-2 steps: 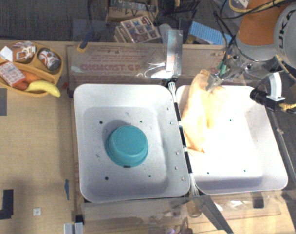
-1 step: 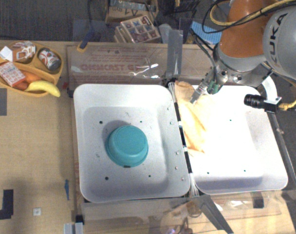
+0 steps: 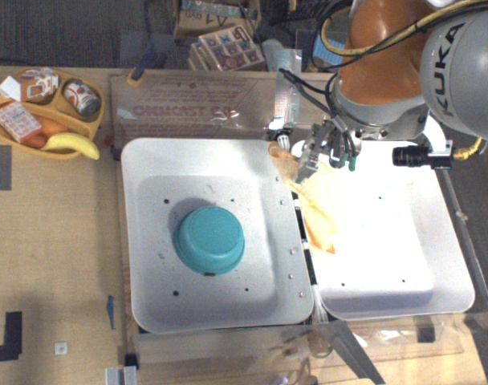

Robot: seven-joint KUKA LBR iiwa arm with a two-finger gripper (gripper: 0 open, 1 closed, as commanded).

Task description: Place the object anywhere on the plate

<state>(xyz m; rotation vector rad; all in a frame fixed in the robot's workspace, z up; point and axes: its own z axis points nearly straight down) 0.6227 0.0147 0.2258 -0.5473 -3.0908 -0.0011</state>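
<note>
You see two white bins: left bin (image 3: pixel 140 295), right bin (image 3: pixel 404 287). One teal plate (image 3: pixel 210 240) sits in left bin, well down-left of hand (image 3: pixel 323 152). One orange-yellow object (image 3: pixel 318 219) lies blurred just below hand, along right bin's left edge; whether fingers touch it, you cannot tell. Hand opening: cannot tell. One "KUKA" mark readable on arm (image 3: pixel 461 62), up-right of hand. One yellow tray (image 3: pixel 35 123) on worktop (image 3: pixel 51 255), far left, with one banana (image 3: pixel 71 143).

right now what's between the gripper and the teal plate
In the camera view, the raised white rims where the two bins meet, then bare white floor of the left bin. The gripper hangs over the orange object; the plate sits left.
</note>
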